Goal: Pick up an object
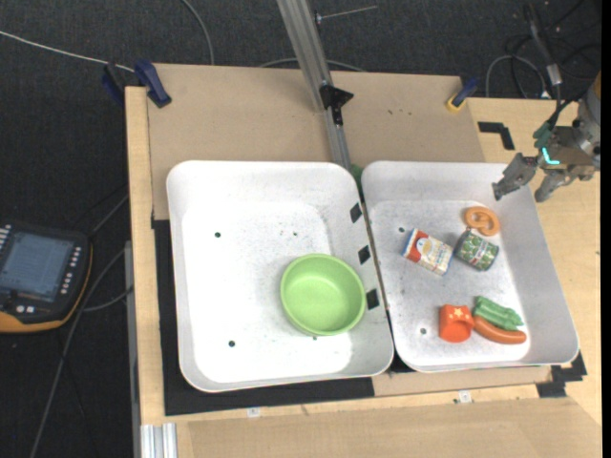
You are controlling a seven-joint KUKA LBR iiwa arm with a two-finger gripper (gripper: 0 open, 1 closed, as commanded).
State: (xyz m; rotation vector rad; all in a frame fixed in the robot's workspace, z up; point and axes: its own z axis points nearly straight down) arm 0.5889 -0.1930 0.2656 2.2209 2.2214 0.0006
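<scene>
Small carton (pixel 427 252), right bin: red-and-white printed label, lettering too small to read
Green can (pixel 476 251), right bin: patterned wrapper, no legible words
Handheld pendant (pixel 38 273), far left off the tabletop: lit screen, content blurred
Readable text overall: none

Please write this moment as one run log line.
tool: open, above right bin upper right rim | holding: nothing | green bowl: left bin

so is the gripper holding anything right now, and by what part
Nothing is held. The gripper hangs open over the right bin's top right corner, with nothing between its jaws.
</scene>
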